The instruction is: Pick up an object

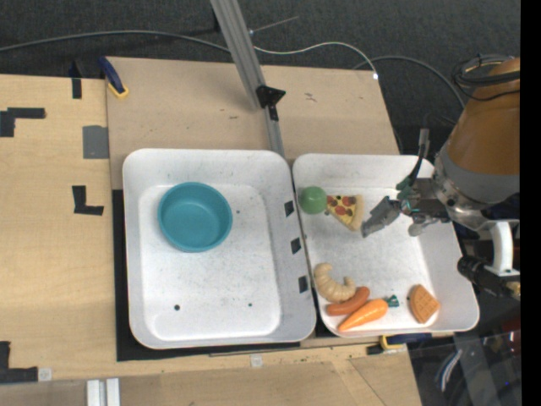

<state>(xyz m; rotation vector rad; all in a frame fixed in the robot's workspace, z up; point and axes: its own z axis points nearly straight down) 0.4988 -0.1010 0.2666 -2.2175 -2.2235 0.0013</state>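
The right bin (439, 252) holds a green ball (314, 199) and a pizza slice (344, 211) near its upper left. A tan croissant (335, 284), a red sausage (347, 301) and a carrot (365, 314) lie along its front edge, with an orange waffle piece (423, 304) at the front right. My gripper (394, 225) hangs over the middle of this bin, just right of the pizza slice. It is open, with nothing between its fingers. One dark finger (379, 216) points toward the pizza slice.
A blue bowl (195, 216) sits in the left bin (254, 311) at its upper left. A grey metal pole (241, 41) slants across the bench behind the bins. The arm's orange band (490, 134) is above the right bin's far right side.
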